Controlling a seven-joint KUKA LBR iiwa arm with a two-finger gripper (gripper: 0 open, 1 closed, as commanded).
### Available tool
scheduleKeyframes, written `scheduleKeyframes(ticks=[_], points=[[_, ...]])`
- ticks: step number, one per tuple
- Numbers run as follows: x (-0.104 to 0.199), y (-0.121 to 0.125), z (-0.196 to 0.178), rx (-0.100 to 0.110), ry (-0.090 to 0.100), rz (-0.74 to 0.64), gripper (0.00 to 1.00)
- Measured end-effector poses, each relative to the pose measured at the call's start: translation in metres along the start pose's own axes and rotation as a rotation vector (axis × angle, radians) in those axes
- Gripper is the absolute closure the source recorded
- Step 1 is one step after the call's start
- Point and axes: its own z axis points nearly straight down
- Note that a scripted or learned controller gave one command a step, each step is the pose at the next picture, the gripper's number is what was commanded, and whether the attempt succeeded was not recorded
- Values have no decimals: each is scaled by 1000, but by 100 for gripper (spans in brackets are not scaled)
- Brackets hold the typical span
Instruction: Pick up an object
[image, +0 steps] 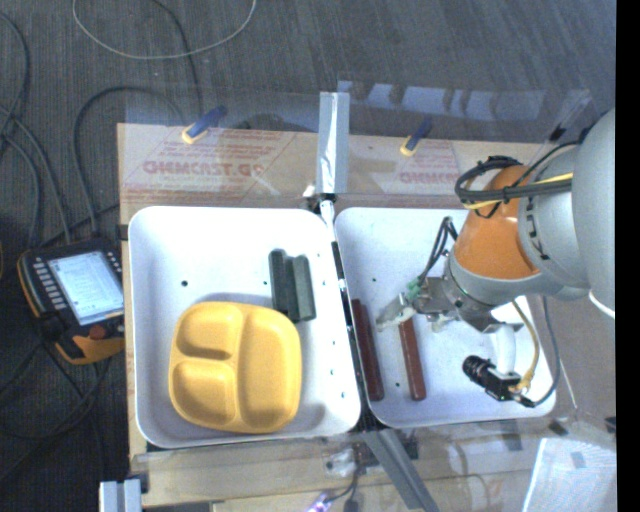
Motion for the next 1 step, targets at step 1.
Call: scheduleKeyframes(ticks=[1], points=[[0, 0, -9, 2, 0, 1, 100]])
